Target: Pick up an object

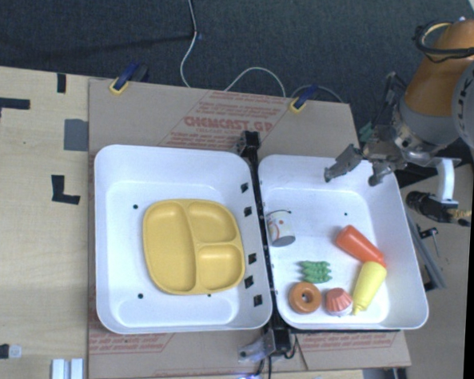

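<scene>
My gripper (356,173) hangs over the far right corner of the right bin (325,190), its two dark fingers spread apart with nothing between them. Below it in the bin lie an orange carrot (359,244), a yellow bottle-shaped toy (367,286), a green leafy piece (315,271), a brown doughnut (303,297), a pink cupcake (338,301) and a small grey-white can (280,228) near the left wall. All of these sit apart from the gripper.
The left bin (121,186) holds a yellow divided plate (192,246). Both bins rest on a cardboard sheet (217,115) held by clamps. A white cable (228,76) loops behind the bins. The arm (439,85) stands at the right.
</scene>
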`<state>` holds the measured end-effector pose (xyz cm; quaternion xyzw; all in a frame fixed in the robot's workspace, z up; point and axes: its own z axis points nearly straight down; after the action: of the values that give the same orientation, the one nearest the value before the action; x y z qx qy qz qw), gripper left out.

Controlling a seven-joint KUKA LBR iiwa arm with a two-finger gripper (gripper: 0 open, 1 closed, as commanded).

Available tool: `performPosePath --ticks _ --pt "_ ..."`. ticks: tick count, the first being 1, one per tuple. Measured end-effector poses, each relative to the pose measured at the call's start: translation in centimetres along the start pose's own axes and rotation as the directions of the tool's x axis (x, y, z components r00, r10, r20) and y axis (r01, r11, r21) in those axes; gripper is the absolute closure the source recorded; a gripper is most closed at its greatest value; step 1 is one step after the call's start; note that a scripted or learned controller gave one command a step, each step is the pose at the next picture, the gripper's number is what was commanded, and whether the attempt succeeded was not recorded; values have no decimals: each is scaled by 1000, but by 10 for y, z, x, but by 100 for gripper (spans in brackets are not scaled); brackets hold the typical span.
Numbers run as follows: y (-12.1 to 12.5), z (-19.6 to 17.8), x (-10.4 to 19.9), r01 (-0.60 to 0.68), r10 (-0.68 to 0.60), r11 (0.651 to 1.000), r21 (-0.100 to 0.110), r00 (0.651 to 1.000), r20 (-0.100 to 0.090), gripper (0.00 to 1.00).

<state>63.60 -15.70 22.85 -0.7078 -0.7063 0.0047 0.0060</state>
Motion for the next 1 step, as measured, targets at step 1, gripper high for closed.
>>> performPosePath --ticks 1 --pt "3 -9 1 3 -3 1000 -14 1000 2 0"
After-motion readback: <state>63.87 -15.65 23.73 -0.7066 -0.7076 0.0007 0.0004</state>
